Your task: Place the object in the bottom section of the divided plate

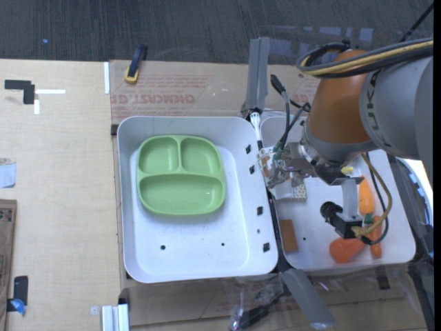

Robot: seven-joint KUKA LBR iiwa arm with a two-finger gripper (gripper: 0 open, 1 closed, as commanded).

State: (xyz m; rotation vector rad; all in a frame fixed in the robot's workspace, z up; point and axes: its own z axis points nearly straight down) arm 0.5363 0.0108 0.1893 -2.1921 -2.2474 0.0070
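Red print on the cardboard point(180, 92) under the bins is upside down, looks like "CHEMCAST". Arm casing shows "UK". Arm bent low over right bin point(403, 250). The hand point(284, 174) is at that bin's left edge; grip state: cannot tell. Green divided plate point(180, 193) sits in left bin point(193, 254), far half. Brown block point(287, 234) and orange pieces point(346, 248) lie in right bin, near edge.

Gripper point(281, 173) indistinct under the arm point(344, 109)

bench point(62, 185) | on it: L bin point(186, 257), R bin point(310, 252) | adj.
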